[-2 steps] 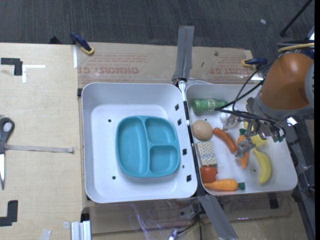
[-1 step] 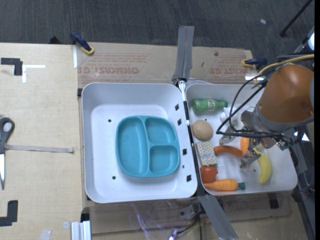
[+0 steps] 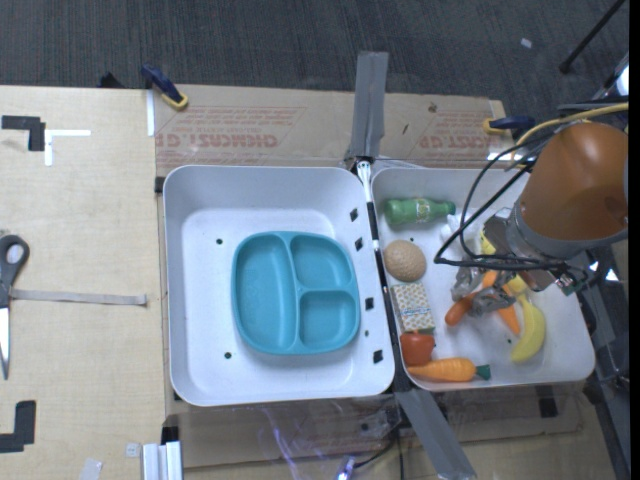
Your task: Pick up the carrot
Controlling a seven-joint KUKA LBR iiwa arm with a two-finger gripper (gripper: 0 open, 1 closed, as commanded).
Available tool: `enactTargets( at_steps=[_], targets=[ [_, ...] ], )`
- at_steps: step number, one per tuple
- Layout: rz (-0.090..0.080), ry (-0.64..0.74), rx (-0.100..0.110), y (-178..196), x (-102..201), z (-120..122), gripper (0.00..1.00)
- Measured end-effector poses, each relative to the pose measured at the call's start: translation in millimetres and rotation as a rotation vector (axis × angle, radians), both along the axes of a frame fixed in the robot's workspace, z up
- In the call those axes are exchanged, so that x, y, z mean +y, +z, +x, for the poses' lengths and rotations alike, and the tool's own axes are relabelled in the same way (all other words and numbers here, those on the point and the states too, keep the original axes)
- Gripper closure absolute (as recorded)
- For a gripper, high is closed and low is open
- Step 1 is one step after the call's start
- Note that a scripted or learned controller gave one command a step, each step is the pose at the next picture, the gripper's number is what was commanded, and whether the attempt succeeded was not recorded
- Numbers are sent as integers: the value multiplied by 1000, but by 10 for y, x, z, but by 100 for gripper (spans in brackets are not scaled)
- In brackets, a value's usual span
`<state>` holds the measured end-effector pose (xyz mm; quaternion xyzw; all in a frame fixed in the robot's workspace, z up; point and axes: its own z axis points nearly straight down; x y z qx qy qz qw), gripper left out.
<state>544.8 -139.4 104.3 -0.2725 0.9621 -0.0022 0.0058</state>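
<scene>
While the arm [image 3: 575,183] reaches in from 3 o'clock, its orange band sits over the R bin [image 3: 570,363] and the gripper [image 3: 480,293] hangs low in that bin's middle, amid a clutter of small items. Fingers are hidden in dark cables and metal bits, so can't tell how far apart they stand or if anything is betw. them; a small orange piece [image 3: 457,312] lies touching the gripper at its 8 o'clock, but whether it's gripped can't be told.

The carrot [image 3: 445,370] lies flat at the R bin's 7 o'clock corner, green end toward 3 o'clock, near the front wall and apart from the gripper. A red item [image 3: 417,346] touches it at 11 o'clock. Above that, along the bin's 9 o'clock wall: a patterned box [image 3: 412,307], a brown egg-like ball [image 3: 404,260], then a green bottle [image 3: 420,209] lying on its side at 11 o'clock. A banana [image 3: 530,333] lies at 4 o'clock of the gripper.

L bin [image 3: 190,298] holds a teal divided plate [image 3: 296,293], approx. centred. Scissors [image 3: 10,298] lie on the bench at far 9 o'clock.
</scene>
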Motion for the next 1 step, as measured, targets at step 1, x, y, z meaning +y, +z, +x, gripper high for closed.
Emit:
enactTargets(
  at_steps=[1],
  targets=[
    [-1, 2, -8, 111, 8, 29, 100]
  ],
)
